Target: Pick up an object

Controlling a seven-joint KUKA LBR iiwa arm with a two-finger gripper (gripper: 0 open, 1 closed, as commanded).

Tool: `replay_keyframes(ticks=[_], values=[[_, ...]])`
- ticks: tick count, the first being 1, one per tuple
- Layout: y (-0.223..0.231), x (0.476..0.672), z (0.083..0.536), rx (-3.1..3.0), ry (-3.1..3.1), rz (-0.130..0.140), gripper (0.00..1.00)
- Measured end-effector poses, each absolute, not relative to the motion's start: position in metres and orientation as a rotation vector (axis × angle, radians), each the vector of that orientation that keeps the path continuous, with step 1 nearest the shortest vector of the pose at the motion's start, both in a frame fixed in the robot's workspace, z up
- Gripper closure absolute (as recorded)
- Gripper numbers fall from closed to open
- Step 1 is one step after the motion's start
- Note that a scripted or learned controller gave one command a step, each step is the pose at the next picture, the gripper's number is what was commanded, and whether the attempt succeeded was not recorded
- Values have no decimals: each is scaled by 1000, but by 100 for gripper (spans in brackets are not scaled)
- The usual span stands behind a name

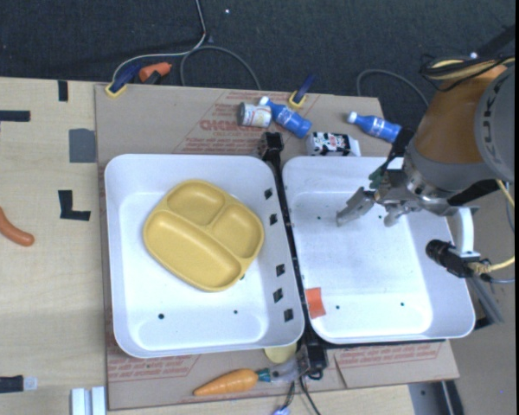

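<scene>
my claw (369, 211) hangs over the right bin (415, 322), fingers spread and holding nothing, on a bench where the pick has yet to begin. the likeliest target, a yellow tray (204, 233), lies flat in the left bin (130, 318), well apart from me across the divider. a small orange block (314, 302) sits at the right bin's near-left edge. by my reading, all remains: travel to an object, descend, close, lift.
</scene>
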State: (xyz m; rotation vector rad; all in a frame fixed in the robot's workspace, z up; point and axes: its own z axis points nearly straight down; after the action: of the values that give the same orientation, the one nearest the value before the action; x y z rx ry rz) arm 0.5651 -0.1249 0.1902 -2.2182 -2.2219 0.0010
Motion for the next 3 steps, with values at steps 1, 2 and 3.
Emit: replay_keyframes(ticks=[1,2,3], values=[[-94,609,92,-2215,-2224,4,0],[-132,671,85,-2222,-2226,-3,0],[-101,639,86,-2222,-2227,0,0]])
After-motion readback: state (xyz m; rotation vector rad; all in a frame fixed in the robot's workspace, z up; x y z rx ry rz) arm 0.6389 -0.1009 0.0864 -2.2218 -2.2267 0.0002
